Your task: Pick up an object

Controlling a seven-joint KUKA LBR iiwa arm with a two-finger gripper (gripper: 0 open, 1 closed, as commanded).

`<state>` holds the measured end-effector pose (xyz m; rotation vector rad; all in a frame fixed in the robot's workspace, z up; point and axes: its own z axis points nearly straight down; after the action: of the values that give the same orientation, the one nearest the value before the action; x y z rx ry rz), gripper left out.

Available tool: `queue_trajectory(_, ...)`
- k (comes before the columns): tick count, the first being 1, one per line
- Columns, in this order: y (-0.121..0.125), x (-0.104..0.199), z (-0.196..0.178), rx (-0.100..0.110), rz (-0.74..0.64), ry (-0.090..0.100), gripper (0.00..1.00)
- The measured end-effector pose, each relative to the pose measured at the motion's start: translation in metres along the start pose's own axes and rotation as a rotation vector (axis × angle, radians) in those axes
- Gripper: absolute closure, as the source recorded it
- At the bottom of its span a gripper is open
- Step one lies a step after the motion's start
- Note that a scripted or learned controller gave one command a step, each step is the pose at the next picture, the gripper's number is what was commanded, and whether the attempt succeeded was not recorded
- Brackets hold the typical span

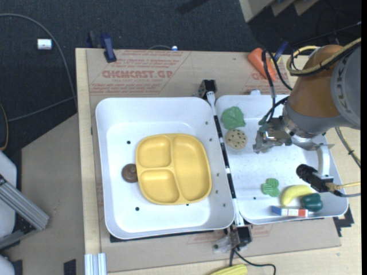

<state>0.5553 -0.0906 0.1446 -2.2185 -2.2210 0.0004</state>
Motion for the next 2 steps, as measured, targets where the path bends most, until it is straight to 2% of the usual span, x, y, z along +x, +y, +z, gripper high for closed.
queue_trajectory(1, 0.055, -0.039, -0.01, -0.003, 0.001, -0.002, 1.0)
queue_trajectory(2, 0.052, -0.001, 0.027, 0.001, 0.0, 0.0, 1.0)
